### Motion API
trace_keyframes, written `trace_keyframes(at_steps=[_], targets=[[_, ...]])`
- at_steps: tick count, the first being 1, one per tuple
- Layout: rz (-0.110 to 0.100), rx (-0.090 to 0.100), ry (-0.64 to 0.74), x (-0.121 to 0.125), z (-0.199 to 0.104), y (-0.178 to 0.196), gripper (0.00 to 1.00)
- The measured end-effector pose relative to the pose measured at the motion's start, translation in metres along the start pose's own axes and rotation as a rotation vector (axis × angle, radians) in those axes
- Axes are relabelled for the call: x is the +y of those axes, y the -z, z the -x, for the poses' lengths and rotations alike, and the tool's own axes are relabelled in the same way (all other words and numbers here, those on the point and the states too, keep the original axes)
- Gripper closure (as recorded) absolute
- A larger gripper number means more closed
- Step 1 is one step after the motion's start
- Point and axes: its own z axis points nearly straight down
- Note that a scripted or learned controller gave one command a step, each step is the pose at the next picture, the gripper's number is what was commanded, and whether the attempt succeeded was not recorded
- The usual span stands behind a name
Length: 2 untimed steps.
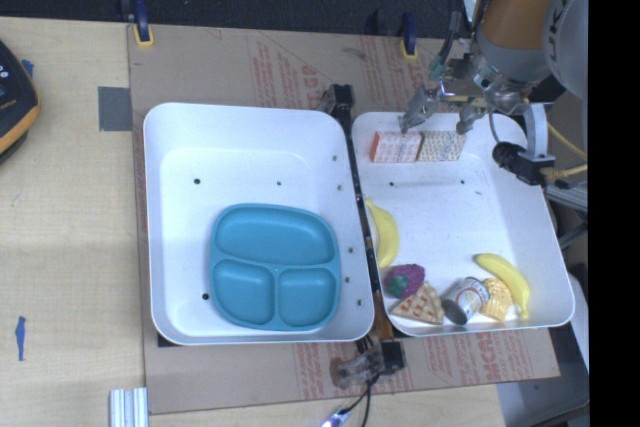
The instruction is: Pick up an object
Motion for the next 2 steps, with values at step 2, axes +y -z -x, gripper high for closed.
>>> trace_keyframes(at_steps=[2], targets=[[-0.001,0.001,0.005,0.000,-0.127,-0.018,0.00]])
